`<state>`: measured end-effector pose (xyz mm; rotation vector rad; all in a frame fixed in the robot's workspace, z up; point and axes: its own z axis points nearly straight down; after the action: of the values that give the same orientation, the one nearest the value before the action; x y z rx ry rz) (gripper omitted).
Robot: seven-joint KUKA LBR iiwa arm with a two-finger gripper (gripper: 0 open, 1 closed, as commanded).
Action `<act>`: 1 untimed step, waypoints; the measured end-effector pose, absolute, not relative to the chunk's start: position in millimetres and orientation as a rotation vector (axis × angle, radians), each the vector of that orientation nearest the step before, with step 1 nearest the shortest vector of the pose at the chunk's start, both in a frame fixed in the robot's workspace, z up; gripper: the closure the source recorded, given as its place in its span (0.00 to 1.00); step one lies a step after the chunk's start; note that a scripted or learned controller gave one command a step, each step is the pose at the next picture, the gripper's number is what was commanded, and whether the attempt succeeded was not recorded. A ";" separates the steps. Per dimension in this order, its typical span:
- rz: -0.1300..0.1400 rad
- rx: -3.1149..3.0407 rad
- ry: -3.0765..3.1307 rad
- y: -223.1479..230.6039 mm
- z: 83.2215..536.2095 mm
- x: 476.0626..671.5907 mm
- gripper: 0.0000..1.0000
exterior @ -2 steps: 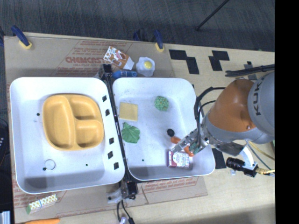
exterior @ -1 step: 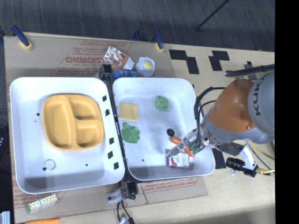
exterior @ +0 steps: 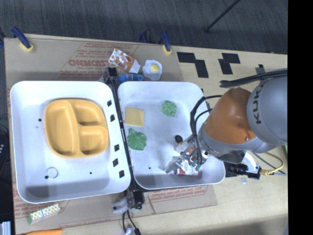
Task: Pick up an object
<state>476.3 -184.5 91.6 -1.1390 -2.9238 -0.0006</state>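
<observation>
My gripper (exterior: 182, 156) is down in the front right corner of the right bin (exterior: 161, 87), under the grey arm with its orange band (exterior: 229, 116). It sits right against a small colourful packet (exterior: 190, 169) lying on the bin floor. Whether the packet is gripped I cannot tell. Other loose items in this bin are a yellow square slice (exterior: 135, 116), a green leafy piece (exterior: 137, 140), a round green piece (exterior: 169, 107) and a small dark bit (exterior: 179, 139) just behind the gripper.
The left bin (exterior: 24, 131) holds a yellow divided tray (exterior: 77, 127). Behind the bins lie a snack packet (exterior: 120, 58), a blue item (exterior: 130, 77) and a white-and-yellow item (exterior: 153, 69). Another wrapper (exterior: 44, 212) lies at the front left.
</observation>
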 end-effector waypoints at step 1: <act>-0.001 -0.756 -3.044 -121.9 91.3 476.2 0.00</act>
<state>476.2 -121.9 91.3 -0.7561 -3.0445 -0.0006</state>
